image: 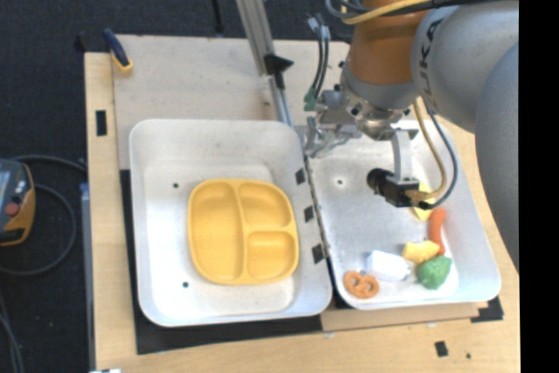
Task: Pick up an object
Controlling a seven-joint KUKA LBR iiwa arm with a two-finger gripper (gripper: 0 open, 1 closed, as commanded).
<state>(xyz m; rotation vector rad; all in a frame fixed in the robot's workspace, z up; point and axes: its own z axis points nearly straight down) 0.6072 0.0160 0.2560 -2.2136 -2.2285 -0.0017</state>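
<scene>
Within left bin (157, 144) | smooth yellow three-compartment tray (243, 231) | rounded corners

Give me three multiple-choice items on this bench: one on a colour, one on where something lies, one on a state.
1. The lump in the near right corner of the right bin is: A blue, B green, C black.
2. The yellow divided plate lies in: A the left bin, B the right bin, C neither.
3. That plate is: A flat with its hollows up, B flipped over, C leaning on a wall.
Key: 1 B, the lump beside the yellow piece is plainly green. 2 A, the plate sits in the middle of the left bin. 3 A, its compartments face up toward the camera.
</scene>
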